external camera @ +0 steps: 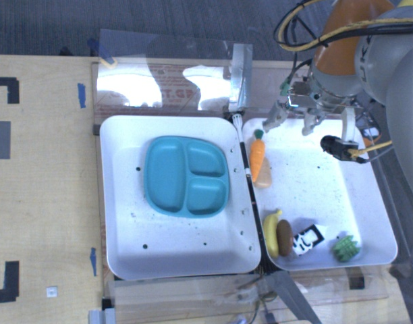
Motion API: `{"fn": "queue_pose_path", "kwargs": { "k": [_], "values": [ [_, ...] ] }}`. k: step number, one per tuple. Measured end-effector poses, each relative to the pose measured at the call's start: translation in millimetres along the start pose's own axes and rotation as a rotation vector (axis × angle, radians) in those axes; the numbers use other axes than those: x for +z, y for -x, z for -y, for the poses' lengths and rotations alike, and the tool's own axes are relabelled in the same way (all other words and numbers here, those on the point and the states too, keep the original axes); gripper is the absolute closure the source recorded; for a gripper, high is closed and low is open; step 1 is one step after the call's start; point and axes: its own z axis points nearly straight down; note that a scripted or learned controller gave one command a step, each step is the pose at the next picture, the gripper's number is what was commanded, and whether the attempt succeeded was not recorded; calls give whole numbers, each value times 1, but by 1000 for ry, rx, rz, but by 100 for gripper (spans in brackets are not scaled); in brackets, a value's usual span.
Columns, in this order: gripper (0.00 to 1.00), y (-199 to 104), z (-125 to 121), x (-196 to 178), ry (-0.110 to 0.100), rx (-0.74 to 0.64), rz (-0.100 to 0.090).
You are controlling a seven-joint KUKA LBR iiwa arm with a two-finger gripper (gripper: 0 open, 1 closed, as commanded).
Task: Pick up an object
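My gripper (287,126) hangs over the far end of the right bin (341,181), its two fingers spread open with nothing between them. An orange carrot (258,156) with a green top lies just left of and below the gripper, against the bin's left wall, apart from the fingers. Along the near edge of the same bin lie a yellow banana (270,233), a brown oval piece (285,234), a black-and-white block (308,239) and a green broccoli-like piece (345,247).
The left bin (119,201) holds a teal divided plate (187,176). A clear plastic panel and a metal post (239,79) stand behind the bins. Cables loop over the arm's orange band (351,19) at top right.
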Motion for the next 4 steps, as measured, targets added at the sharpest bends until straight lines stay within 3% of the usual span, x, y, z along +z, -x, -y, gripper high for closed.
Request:
{"fn": "queue_pose_path", "kwargs": {
  "k": [1, 2, 3, 4],
  "values": [
    [0, -29, 1, -89, 12, 10, 3],
    [0, 28, 0, 4, -4, -281, 4],
    [0, 27, -1, 2, 2, -283, 4],
    [0, -25, 2, -1, 2, -348, 3]
  ]
}}
